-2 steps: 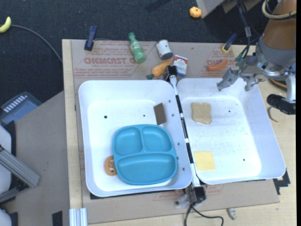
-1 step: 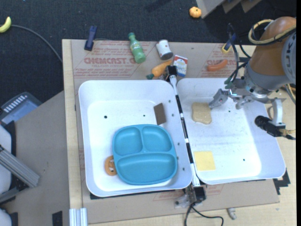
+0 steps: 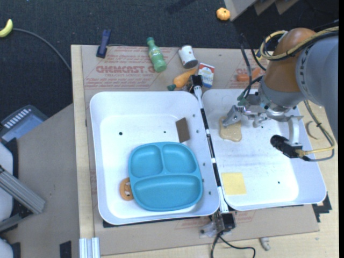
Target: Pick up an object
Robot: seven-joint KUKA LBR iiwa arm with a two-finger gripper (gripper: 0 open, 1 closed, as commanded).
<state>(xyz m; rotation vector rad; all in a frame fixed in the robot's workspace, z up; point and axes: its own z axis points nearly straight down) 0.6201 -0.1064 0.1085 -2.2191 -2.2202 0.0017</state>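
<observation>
Divided plate point(image 3: 164, 176) in left bin point(image 3: 107, 112)

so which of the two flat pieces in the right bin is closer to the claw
The tan, rounded piece sits right by the claw near the bin's upper left. The yellow square lies well below it, toward the bin's front edge.

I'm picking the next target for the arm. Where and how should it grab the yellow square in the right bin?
The yellow square lies flat in the right bin, apart from other things. Probably best from straight above, pinching two opposite edges; it looks thin, so the gripper must come down low.
</observation>
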